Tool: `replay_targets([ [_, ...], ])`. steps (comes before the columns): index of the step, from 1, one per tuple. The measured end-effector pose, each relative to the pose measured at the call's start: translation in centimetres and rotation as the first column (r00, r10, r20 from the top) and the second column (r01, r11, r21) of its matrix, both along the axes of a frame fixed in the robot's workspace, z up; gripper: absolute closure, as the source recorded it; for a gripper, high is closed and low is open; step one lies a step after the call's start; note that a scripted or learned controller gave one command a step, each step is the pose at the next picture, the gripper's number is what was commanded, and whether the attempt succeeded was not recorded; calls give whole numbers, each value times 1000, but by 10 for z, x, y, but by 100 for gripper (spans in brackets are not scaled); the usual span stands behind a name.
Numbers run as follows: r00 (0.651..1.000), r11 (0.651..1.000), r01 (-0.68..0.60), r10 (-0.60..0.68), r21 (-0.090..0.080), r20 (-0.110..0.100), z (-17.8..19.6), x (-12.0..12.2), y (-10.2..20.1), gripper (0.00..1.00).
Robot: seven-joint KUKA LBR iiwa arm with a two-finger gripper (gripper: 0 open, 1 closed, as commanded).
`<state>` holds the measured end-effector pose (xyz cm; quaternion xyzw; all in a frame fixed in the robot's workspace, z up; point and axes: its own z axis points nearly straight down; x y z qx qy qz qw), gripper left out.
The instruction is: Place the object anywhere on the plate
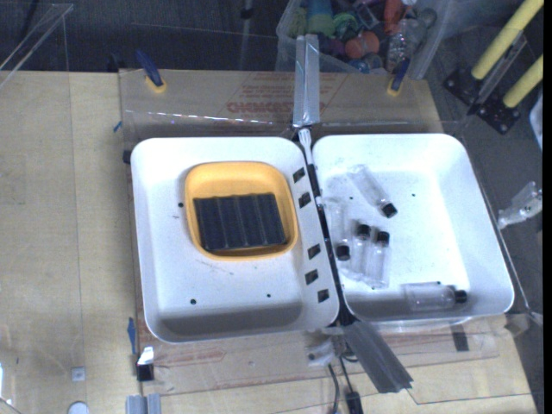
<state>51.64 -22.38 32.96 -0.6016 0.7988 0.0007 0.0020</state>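
Step in hand: pick not yet made. The candidates for the object are the clear vials with black caps, lying loose in the right bin. One larger vial lies on its side against the near wall, well apart from the cluster. The yellow plate sits in the left bin, towards the far side, and already carries a dark ridged slab (insert or separate item, cannot tell). A pale metallic piece at the right edge, just outside the right bin, is probably part of the gripper. Whether it is wide, narrow or holding anything cannot be told from here. Judged progress: early, nothing in transit. The next move calls for a descent into the right bin onto a single vial. The larger one near the wall is isolated but crowded by the rim. The clustered ones lie close together and are transparent, so a clean grip looks uncertain. Then comes a lift clear of the raised divider between the bins — the main obstacle on the way left — and a release over the plate, where the slab leaves little bare rim. Around on the surface: a tub of coloured toys at the far side, blue clamps and yellow rods far right — none in the path.
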Motion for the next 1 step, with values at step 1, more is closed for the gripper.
replay_targets([
  [1,1000,1000,6,-6,0,-1,5,-29,2,0],
])
